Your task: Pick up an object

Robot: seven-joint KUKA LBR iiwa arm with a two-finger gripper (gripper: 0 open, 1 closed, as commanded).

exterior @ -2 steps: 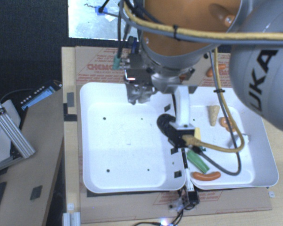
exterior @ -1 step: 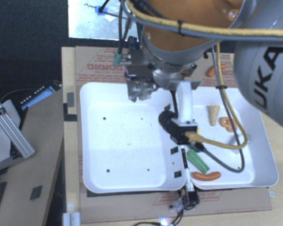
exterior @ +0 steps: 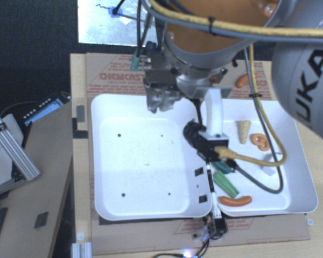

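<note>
Objects lie untouched in right bin (exterior: 296,160): pretzel (exterior: 259,141), cone (exterior: 243,131), green piece (exterior: 225,182), sausage (exterior: 235,200); gripper (exterior: 160,102) hangs over far edge of left bin (exterior: 113,144), finger state cannot tell, nothing seen held; pick not yet done

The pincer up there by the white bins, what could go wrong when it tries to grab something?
1. The pincer hangs over the left bin, while the cone, pretzel, green piece and sausage lie in the right bin; going straight down would likely grab nothing.
2. The yellow cable and black cable droop over the right bin and might snag or push the toys.
</note>
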